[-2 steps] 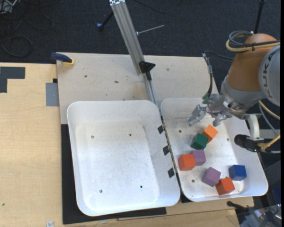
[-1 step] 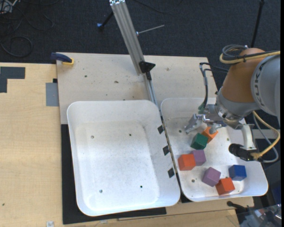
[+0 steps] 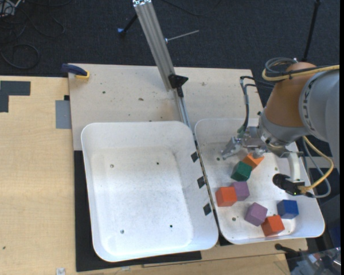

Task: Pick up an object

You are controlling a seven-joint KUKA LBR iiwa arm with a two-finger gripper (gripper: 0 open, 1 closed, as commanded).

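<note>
Where fingers (image 3: 229, 150) spread: gripper (image 3: 241, 149) unladen

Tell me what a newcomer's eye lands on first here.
The grey arm with its orange band reaches in from the right, its gripper over the right bin. Below it lie bright blocks: a green block, an orange-red block, a blue block.

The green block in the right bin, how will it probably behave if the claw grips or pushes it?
The green block looks like a small solid cube, so it is probably stiff and light. Its flat faces suggest sliding, not rolling. An orange block seems to touch it, so a push may move both.
</note>
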